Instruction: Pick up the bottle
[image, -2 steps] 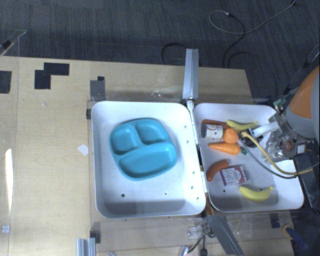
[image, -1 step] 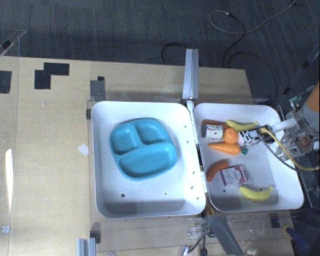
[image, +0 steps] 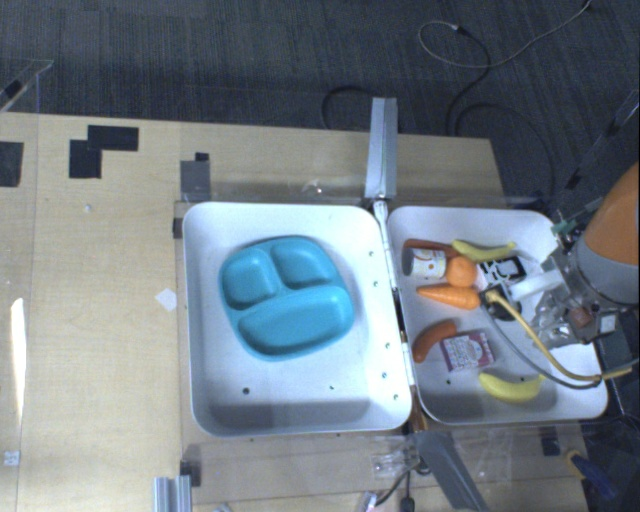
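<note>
1. Fingers: gripper sits low over the right side of the right bin, amid cables and metal parts. Whether the fingers stand wide or narrow cannot be told from this view; nothing is visibly between them.
2. Arm: grey body with orange band enters from the right edge, wrist angled down into the bin. A yellow cable loops from the wrist across the bin floor.
3. Task object: bottle lies on its side at the upper-left of the right bin, close to the dividing wall, dark cap end left, white label showing. It is well apart from the gripper, with other items between. Judgement: grasp not yet made.
4. Placement, reason: the bottle lies flat, probably because it was dropped in loose with the rest; a lying cylinder may roll under a poor pinch.
5. Count, right bin: two bananas, one just beside the bottle at the top, one near the lower rim; one carrot touching or nearly touching the bottle's lower side; one sausage-like brown item; one reddish packet; one black-and-white card, possibly a label.
6. Count, left bin: one blue divided tray, three compartments, placed centrally.
7. Bench: two bins side by side.
</note>
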